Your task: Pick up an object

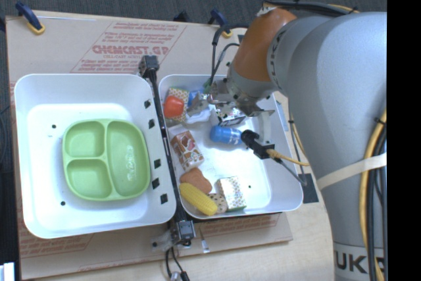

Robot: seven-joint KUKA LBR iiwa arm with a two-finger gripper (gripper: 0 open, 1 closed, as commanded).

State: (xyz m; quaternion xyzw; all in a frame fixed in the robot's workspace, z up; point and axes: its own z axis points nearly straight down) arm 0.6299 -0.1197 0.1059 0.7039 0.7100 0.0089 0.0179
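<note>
1. Over the right bin my grey arm reaches in, and my pincer hangs low near the bin's upper middle.
2. Whether my pincer is apart or together I cannot tell; the wrist hides it.
3. Just below my pincer lies a blue cup on its side, very close to my tip.
4. Left of it sit a red-orange toy and a patterned box.
5. Near the bin's lower edge rest a yellow banana, a brown piece and a speckled block.
6. Beside all this, the left bin bears a green divided plate.
</note>
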